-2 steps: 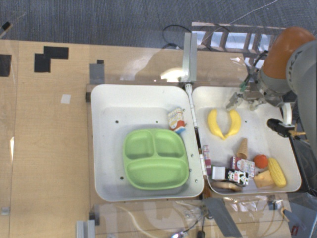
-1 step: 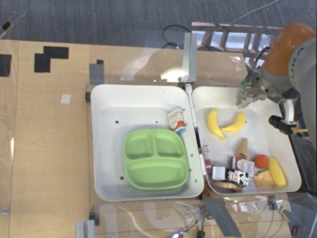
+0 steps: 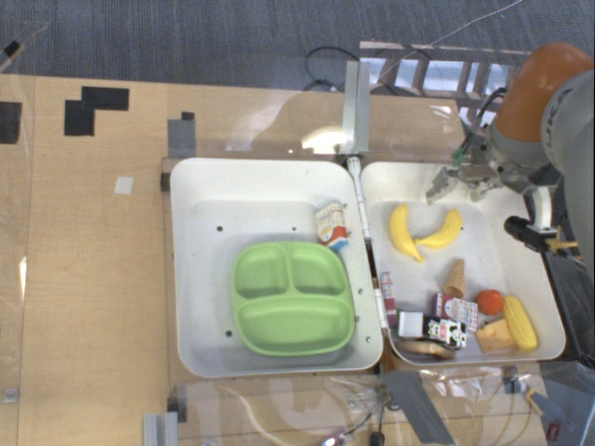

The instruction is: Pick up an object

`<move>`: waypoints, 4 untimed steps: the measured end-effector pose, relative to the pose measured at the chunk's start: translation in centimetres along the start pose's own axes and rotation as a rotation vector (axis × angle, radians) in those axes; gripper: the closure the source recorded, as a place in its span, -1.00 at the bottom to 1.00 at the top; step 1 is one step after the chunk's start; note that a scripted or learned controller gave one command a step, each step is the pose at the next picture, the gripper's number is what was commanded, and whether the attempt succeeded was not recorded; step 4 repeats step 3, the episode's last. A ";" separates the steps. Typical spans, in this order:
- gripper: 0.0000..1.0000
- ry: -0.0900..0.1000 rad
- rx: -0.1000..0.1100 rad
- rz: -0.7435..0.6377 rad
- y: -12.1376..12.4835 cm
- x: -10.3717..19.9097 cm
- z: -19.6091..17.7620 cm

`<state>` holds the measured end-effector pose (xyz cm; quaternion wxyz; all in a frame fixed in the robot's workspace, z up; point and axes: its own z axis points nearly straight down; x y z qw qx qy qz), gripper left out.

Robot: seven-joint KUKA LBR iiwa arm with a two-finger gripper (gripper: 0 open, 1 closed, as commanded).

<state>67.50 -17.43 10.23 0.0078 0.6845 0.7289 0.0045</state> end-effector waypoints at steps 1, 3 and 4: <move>-1.00 0.002 0.008 0.089 -4.3 0.4 1.3; 1.00 0.003 0.009 0.188 -2.9 3.5 -10.1; 1.00 0.003 0.009 0.188 -2.9 3.5 -10.1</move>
